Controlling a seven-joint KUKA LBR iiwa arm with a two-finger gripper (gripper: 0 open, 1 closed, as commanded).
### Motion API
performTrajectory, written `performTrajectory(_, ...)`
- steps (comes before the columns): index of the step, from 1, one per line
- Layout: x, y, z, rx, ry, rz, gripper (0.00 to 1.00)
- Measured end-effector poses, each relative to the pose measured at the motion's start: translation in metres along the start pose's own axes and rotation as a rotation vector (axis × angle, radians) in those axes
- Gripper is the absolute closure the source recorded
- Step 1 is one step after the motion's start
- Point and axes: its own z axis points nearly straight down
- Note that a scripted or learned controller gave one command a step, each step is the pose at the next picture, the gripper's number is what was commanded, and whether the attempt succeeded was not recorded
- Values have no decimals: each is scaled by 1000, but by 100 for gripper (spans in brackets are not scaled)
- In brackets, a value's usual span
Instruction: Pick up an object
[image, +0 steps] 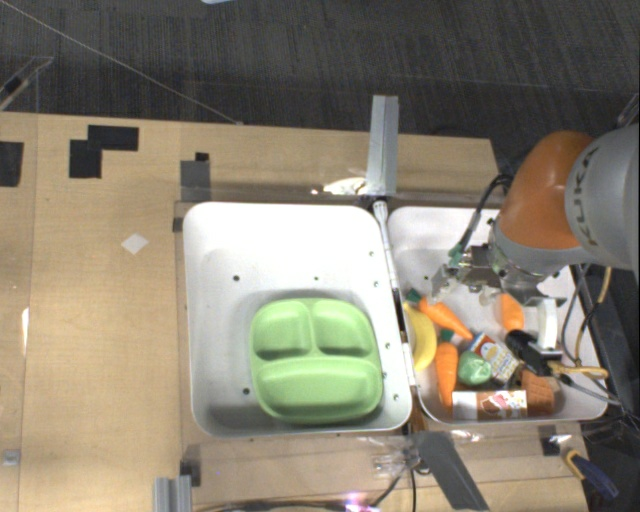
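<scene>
1. Gripper (490, 275): hung over the upper half of the right bin (415, 235), under the orange band (540, 190) of the arm; jaw state not readable from above, wrist body in the way; nothing seen between the fingers.
2. Candidate objects, all below and beside the gripper: carrot (446, 318) just lower-left, lying at a slant; second carrot (446, 368) further below, upright in the picture; banana (423, 338) left of both, along the bin wall; third orange piece (511, 312) just below the wrist; green item (474, 371) and small printed box (490, 403) at the bottom end.
3. Left bin (210, 240): well apart to the left, holding a green divided plate (315, 358); not part of this reach.
4. Advice for the pick: nearest slanted carrot judged the easiest target; fingers best set across its narrow width, not along it; straight descent, clear of banana and bin wall.
5. Risk: crowded pile, neighbours likely nudged; round carrot prone to roll out of a shallow pinch.
</scene>
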Motion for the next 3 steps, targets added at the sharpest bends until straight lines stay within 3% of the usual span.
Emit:
performTrajectory(1, 1, 3, -12, -7, 2, 1, 100)
performTrajectory(2, 1, 2, -12, -7, 2, 1, 0)
performTrajectory(3, -14, 1, 37, -12, -2, -237, 0)
